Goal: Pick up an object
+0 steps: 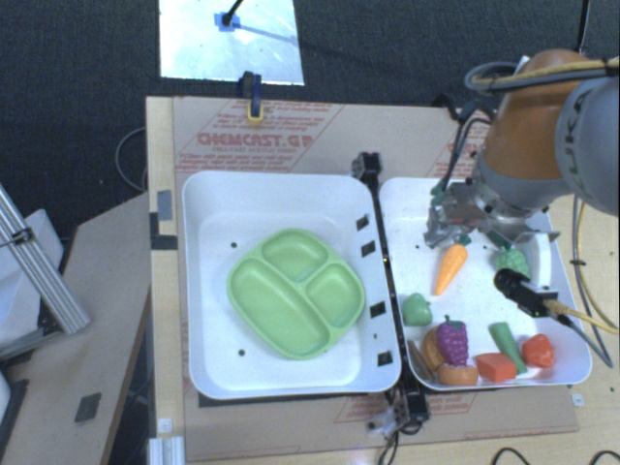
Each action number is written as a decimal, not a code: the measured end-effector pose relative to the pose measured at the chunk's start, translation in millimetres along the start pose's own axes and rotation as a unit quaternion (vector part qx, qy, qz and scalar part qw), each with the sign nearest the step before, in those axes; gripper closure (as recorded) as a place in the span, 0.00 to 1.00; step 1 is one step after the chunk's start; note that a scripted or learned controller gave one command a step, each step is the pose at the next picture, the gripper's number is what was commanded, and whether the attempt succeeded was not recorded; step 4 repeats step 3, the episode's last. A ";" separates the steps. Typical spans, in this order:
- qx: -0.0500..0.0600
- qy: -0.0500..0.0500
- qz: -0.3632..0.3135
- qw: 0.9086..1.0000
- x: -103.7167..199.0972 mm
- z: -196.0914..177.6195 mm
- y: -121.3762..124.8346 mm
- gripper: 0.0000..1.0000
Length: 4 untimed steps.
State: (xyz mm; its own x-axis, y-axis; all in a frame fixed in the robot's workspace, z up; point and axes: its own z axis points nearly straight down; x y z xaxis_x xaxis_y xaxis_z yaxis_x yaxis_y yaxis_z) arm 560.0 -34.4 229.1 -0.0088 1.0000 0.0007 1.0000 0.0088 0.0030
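Lying in the right bin [407, 194], a toy carrot [449, 267] is pointing its orange tip down toward the near side, with its green top up against the gripper [448, 229]. The gripper is hanging just above that leafy end; whether it is touching the carrot cannot be told, and whether it is apart or together cannot be told either, since the wrist is covering it. The grey arm [542, 134] with its orange band is reaching in from the right over the far half of this bin.

Other toy foods are sitting around the carrot: a small green pepper [417, 309] near the divider, a purple grape bunch [451, 340] just beside it, a red piece [496, 366] and an orange piece [457, 375] along the near wall, a green pod [507, 345], a red tomato [539, 351] in the near right corner, and a green leafy piece [512, 259] to the carrot's right.

The left bin [208, 221] is holding a light green divided plate [295, 293] with three compartments.

Both bins are resting on a cardboard sheet [291, 129] covering the surface, which is showing red print reading "CHEMCAST GP", partly faded. A blue-and-yellow clamp [252, 95] is gripping its far edge.
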 end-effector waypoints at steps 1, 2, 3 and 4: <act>0.000 0.000 0.000 1.000 56.3 6.8 9.7 1.00; 0.001 0.000 0.001 1.000 107.8 14.8 1.2 1.00; 0.000 0.000 0.001 1.000 131.1 -5.6 5.1 1.00; 0.000 0.000 0.001 1.000 131.1 -5.6 5.1 1.00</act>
